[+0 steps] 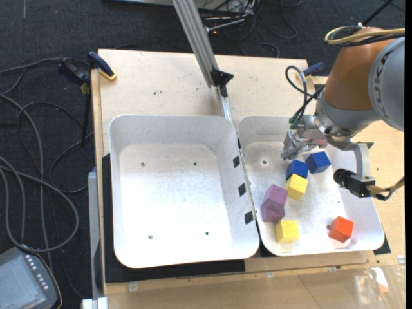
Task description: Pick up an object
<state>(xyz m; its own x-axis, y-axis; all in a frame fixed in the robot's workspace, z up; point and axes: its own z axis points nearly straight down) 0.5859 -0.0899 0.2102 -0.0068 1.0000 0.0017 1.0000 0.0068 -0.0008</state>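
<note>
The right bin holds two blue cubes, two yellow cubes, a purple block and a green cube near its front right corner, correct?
Not quite. The cube near the front right corner of the right bin is orange, not green, as the camera view shows. The rest stands: two blue cubes, two yellow cubes and a purple block.

We see a pale, speckled wooden bench (167, 82) standing on a dark carpeted floor (45, 18), with black cables (26, 127) looping across the carpet off the bench's left edge and a blue and yellow clamp (102, 66) gripping its far left corner. A slanted metal rail (196, 34) runs down from the top of the view to the middle of the bench, and a tangle of wires (235, 8) lies on the floor beyond the far edge. At the lower left corner of the view sits a grey handheld control unit (22, 279).
</note>
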